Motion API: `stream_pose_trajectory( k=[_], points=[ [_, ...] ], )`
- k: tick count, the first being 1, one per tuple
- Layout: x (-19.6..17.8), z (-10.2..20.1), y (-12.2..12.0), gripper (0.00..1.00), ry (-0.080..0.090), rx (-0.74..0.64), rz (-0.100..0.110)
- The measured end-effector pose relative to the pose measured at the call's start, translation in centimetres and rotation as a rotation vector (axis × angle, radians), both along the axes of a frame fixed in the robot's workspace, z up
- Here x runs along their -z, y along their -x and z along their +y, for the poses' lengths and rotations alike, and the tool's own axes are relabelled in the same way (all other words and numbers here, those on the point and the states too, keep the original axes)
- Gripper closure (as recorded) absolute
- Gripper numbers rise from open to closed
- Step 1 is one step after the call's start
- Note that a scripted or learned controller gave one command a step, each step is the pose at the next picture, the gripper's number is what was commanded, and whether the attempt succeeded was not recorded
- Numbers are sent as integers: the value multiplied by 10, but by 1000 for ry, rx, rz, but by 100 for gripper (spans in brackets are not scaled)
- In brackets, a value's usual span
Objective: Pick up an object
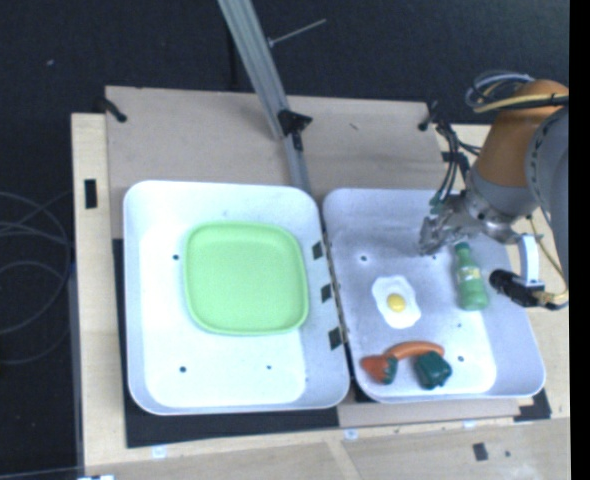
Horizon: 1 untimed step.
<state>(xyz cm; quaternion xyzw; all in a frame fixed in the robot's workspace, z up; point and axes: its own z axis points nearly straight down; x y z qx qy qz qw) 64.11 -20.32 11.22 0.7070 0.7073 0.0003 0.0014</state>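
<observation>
Seen from above, a grey arm [515, 158] with an orange band reaches in from the right over the right bin [520, 368], one of two shallow white bins set side by side on a bench. Its gripper [437, 233] hangs over the bin's upper middle, near the top of a green bottle [469, 278] that lies just below and to the right of it. Nothing shows between the fingers, and whether they are spread or closed cannot be told at this size.

The right bin holds all the loose pieces: the bottle along its right side, a fried egg [396, 302] near the centre, and along the lower edge a sausage [415, 350], a red piece [379, 368] and a dark green piece [434, 370], these three close together. The left bin [155, 368] carries a green plate [245, 278].

The pick looks to be at the approach stage, with no object yet taken. The bottle appears the nearest candidate, the egg the next. The coming move would call for the gripper to shift over its chosen object, line up across the narrow width, descend and close; the bottle, lying flat and round, may roll away if it is caught off-centre.
</observation>
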Motion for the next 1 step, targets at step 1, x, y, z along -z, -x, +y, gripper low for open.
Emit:
stream_pose_trajectory(
  k=[1],
  points=[
    [-63,0,3,100,0,1,-3]
  ],
)
